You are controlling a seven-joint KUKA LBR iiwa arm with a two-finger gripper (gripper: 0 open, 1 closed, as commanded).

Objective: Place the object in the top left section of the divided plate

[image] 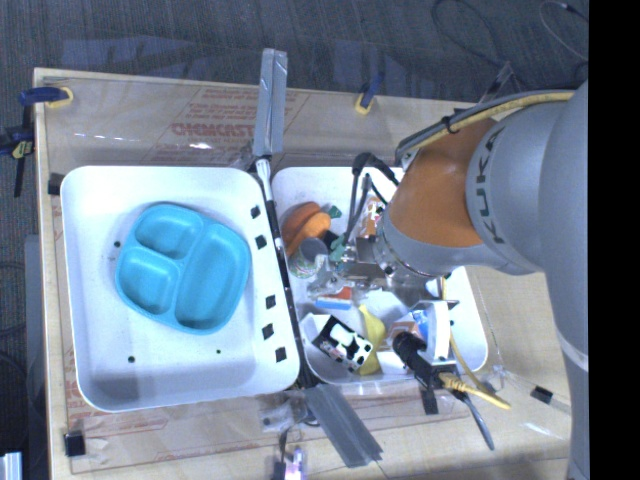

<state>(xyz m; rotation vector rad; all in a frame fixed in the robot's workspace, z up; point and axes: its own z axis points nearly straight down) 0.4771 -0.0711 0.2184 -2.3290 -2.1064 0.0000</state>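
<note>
The arm [470, 198] reaches down into the right bin [470, 353], so picking looks under way. Its pincer [352, 258] sits low among cluttered toys; whether it's spread or pinching, I cannot tell. Next: lift something across to the blue divided plate [185, 265] in the left bin [100, 358].

Light: even overhead light is washing the left bin [95, 268] bright white.
Shadow: soft shade is lying under the arm [470, 203].
Focus: small items are blurring slightly; the floor is reading dim.
</note>
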